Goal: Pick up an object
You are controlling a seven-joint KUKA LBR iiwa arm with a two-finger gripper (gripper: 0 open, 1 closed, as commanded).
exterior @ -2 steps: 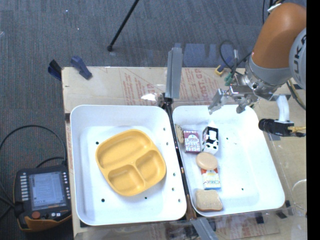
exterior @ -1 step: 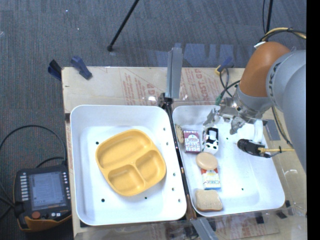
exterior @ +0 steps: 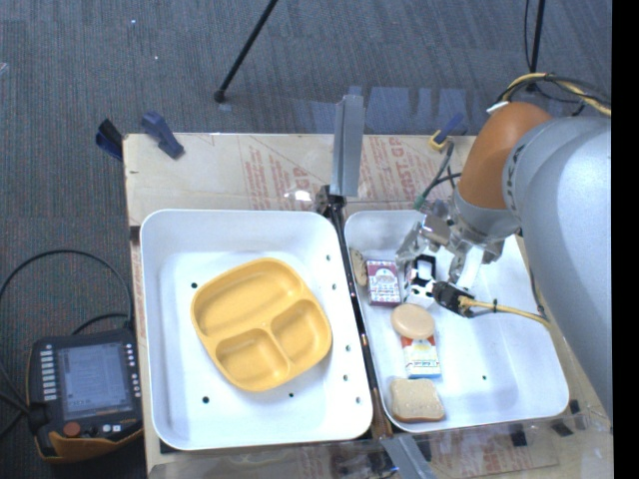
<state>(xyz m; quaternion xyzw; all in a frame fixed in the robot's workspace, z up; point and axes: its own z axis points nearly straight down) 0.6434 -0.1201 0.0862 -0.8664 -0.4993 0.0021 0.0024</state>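
1. Small red box [exterior: 383, 281] lies in the right bin [exterior: 519, 367], just left of your hand [exterior: 429, 265].
2. Round tan piece [exterior: 412, 321] sits just below the hand.
3. You cannot tell the hand's state.
4. Yellow tray [exterior: 262, 322] rests well left.

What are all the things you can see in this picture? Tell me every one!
White bins: 2, white, side by side on the bench; left bin, right bin.
Divided plate: 1, yellow, in the left bin.
Small box: 1, red and white, right bin, near its left wall.
Round bun: 1, tan, right bin, lying on the carton's top end.
Carton: 1, white, orange and blue, right bin.
Bread slice: 1, tan, right bin, front.
Control pendant: 1, dark grey, floor at left.
Clamps: 2, blue, bench's back left.
Arm: 1, grey with orange band, from the right.
Gripper: 1, over the right bin.
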